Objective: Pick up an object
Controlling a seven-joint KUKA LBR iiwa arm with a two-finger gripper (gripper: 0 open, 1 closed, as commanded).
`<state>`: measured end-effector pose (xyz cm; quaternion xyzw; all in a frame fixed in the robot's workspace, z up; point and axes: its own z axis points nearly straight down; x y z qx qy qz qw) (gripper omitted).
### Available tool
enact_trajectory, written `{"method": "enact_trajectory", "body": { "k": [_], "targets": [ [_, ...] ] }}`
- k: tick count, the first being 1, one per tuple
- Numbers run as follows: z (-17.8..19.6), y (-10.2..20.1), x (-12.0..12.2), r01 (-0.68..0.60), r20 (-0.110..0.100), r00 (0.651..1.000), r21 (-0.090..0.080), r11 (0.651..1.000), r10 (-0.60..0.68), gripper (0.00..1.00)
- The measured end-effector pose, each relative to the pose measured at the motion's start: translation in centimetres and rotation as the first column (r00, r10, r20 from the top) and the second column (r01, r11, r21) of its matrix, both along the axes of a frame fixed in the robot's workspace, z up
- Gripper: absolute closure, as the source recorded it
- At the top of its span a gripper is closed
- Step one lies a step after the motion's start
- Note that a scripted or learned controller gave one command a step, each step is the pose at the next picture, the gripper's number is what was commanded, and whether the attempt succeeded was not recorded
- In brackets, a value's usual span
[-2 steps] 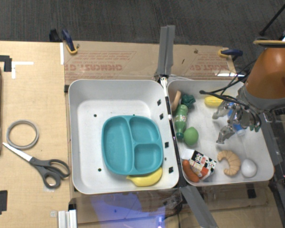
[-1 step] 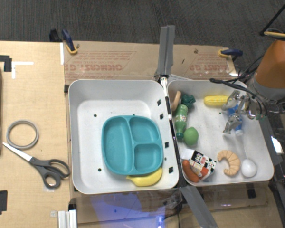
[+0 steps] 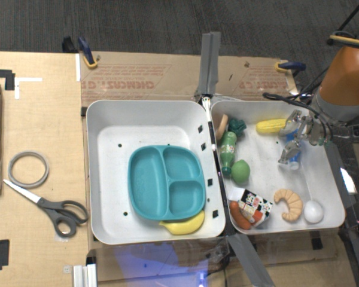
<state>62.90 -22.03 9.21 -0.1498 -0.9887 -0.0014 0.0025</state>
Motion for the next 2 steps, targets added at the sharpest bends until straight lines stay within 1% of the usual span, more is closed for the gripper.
{"method": "enact_trajectory", "body": {
  "k": [1, 2],
  "targets": [
    [-0.1, 1.0, 0.6, 0.092, -0.011, 0.996, -0.005, 0.996, -0.093, 0.00],
    [1.2, 1.1, 1.2, 0.091, 0.011, 0.996, -0.007, 0.996, -0.091, 1.00]
  ]
}}
